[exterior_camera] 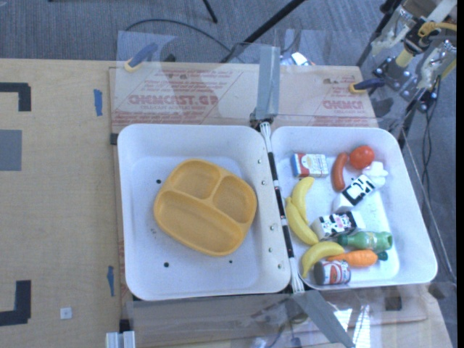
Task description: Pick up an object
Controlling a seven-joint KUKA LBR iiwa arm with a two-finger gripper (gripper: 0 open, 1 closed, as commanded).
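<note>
Near rim of right bin (420, 267): can (333, 272), carrot (359, 259), bananas (299, 210) crowded together. Left bin (138, 267): yellow tray (205, 206), open margin all round. Far right: gripper (409, 49) off the bins, jaws — cannot tell

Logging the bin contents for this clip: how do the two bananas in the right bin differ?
The upper banana lies lengthwise beside the divider, running top to bottom; the lower banana lies crosswise near the front edge. The upper banana looks longer and gently curved; the lower banana is shorter and arched more tightly. The lower banana touches the can; the upper banana does not. Both are yellow and lie flat in the right bin.
</note>
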